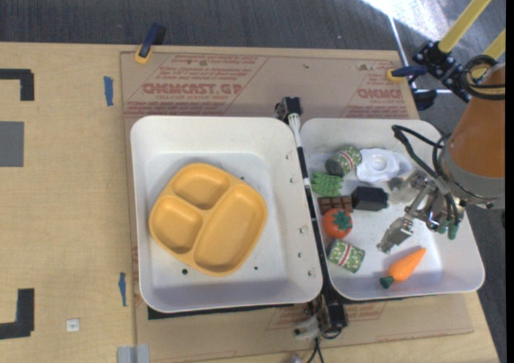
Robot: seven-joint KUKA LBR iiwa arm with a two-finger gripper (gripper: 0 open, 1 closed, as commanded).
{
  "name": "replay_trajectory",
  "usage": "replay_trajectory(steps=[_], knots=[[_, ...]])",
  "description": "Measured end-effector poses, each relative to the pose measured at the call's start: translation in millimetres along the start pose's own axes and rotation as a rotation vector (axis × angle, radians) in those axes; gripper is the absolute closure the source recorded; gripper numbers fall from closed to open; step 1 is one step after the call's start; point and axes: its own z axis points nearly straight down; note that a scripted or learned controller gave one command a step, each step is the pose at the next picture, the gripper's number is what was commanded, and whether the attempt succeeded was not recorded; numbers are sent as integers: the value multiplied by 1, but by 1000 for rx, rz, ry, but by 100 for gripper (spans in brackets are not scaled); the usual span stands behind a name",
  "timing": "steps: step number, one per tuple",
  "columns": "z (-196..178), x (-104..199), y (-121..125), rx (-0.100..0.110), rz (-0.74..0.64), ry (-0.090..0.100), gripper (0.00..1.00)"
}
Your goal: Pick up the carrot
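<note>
The carrot, orange with a green stub at its left end, lies flat near the front right corner of the right bin. My gripper hangs just above and behind it, over the bin floor, a little apart from the carrot. Its metal fingers stand open with nothing between them. The grey arm with its orange band comes in from the right edge.
Left of the carrot lie a patterned green-and-red can, a tomato, a black block, a green piece, another can and a white object. A yellow divided plate sits in the left bin.
</note>
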Motion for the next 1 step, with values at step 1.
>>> replay_trajectory(steps=[1], knots=[[131, -29, -50, 0, 37, -4, 0]])
